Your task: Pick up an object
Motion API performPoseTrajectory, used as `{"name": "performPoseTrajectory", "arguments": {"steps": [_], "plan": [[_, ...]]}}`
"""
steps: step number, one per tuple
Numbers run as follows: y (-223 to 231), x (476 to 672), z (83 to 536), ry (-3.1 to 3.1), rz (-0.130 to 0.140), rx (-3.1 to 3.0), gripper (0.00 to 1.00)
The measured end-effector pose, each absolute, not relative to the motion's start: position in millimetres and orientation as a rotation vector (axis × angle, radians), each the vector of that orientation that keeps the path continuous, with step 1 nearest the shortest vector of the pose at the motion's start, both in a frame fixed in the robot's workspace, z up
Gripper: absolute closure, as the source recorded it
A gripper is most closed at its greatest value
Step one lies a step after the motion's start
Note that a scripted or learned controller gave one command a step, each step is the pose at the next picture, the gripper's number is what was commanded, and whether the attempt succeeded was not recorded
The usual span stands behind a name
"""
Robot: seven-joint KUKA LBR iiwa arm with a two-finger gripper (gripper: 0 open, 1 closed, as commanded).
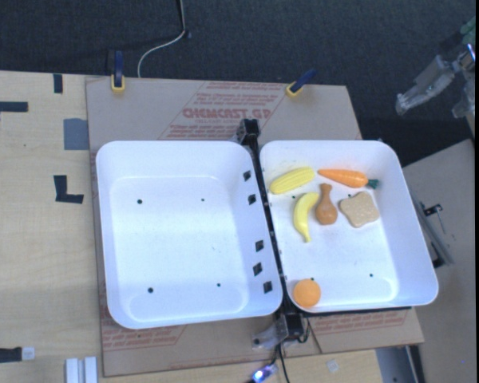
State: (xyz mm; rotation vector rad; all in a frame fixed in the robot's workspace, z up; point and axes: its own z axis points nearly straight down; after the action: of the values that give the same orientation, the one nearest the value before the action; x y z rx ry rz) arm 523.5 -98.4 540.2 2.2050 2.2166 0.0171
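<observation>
an orange [306, 293] is sitting at the near edge of the right bin [399, 290]. beyond it a banana [303, 216], a drumstick [326, 206] and a bread slice [359, 210] are lying together (corn [291, 180] and a carrot [347, 178] are lying farthest). the gripper [433, 82] is hanging well apart at the far right, its opening impossible to tell.

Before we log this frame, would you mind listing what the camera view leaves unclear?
- The claw: blurred and cut by the view's right edge, so its state is unreadable.
- The brown item between the banana and the bread slice: too small to identify; possibly a drumstick.
- The orange ball: sits at the right bin rim; whether it touches the wall is unclear.
</observation>
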Motion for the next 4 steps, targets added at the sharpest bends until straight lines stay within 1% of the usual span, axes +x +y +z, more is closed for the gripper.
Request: {"name": "performPoseTrajectory", "arguments": {"steps": [1, 3, 4], "plan": [[-12.4, 554.2, 534.3, 2.233, 0.002, 2.210, 0.00], [99.8, 615.6, 533.7, 2.229, 0.000, 2.214, 0.00], [171.6, 635.9, 533.9, 2.229, 0.001, 2.214, 0.00]]}}
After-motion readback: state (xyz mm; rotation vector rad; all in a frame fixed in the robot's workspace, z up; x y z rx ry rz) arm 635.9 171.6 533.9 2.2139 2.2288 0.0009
